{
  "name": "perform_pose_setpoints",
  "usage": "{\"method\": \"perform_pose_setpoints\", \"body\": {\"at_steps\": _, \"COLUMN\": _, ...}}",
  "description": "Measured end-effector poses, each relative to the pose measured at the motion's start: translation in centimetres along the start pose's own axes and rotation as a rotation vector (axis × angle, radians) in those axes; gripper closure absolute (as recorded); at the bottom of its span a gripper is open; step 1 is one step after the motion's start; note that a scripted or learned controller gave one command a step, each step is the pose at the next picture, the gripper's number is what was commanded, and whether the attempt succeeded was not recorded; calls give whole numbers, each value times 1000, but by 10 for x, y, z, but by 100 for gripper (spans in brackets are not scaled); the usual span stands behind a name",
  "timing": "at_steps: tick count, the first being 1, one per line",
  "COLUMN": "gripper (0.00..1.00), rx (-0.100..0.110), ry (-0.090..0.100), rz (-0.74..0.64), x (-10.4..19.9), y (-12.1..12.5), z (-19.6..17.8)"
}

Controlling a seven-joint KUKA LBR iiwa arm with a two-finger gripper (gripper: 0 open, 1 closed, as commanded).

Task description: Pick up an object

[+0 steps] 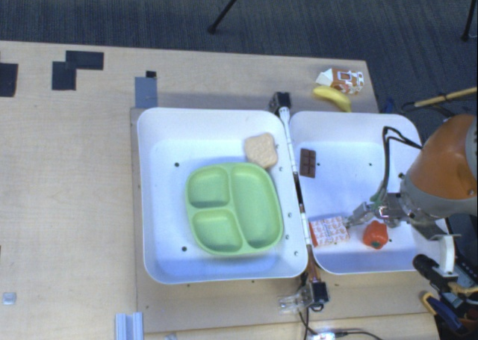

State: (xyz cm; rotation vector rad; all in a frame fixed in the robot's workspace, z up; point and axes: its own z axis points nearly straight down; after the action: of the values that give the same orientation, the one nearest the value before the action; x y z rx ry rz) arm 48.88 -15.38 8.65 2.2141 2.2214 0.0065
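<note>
End effector [371, 212] lower right, spread, nothing gripped | I fear it nudges tomato [376, 235] or packet [328, 230] and misses

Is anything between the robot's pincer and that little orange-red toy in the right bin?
Nothing visible. The pincer hangs just above-left of the small orange-red toy; the red-and-white packet lies off to the left.
</note>
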Motion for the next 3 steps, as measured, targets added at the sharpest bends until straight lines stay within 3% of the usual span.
{"method": "perform_pose_setpoints", "body": {"at_steps": 1, "gripper": 100, "rx": -6, "ry": -1, "rz": -2, "x": 0, "y": 2, "z": -12}}
{"method": "perform_pose_setpoints", "body": {"at_steps": 2, "gripper": 100, "rx": 2, "ry": 1, "rz": -2, "x": 70, "y": 0, "z": -120}}
{"method": "perform_pose_setpoints", "body": {"at_steps": 3, "gripper": 100, "rx": 5, "ry": 1, "rz": -3, "x": 51, "y": 118, "z": -82}}
